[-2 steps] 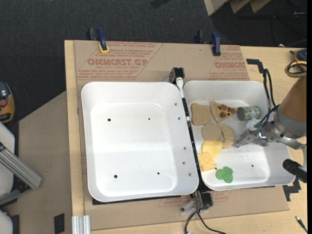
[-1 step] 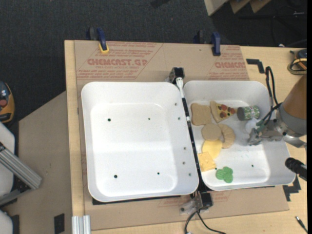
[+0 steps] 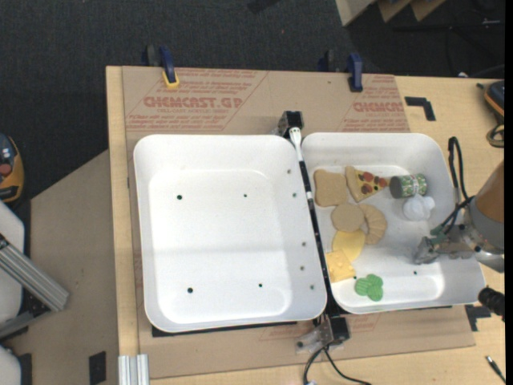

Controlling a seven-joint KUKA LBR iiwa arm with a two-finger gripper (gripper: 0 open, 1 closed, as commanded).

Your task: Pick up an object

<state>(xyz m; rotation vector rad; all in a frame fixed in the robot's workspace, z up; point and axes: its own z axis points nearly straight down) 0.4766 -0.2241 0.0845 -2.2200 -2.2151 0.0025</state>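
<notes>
Camera view showed the bench (image 3: pixel 264 95) with two white bins; the left bin (image 3: pixel 224 231) sat beside the right bin (image 3: pixel 425 283), which held every object. At its right edge the gripper (image 3: pixel 426 251) sat low over the floor; whether it was wide or narrow could not be told. Going down in size: a tan slice (image 3: pixel 328 187), a yellow cheese wedge (image 3: pixel 345 251), a pizza slice (image 3: pixel 362 183), a green can (image 3: pixel 409 186), a white lump (image 3: pixel 418 208), a green blob (image 3: pixel 369 287).
</notes>
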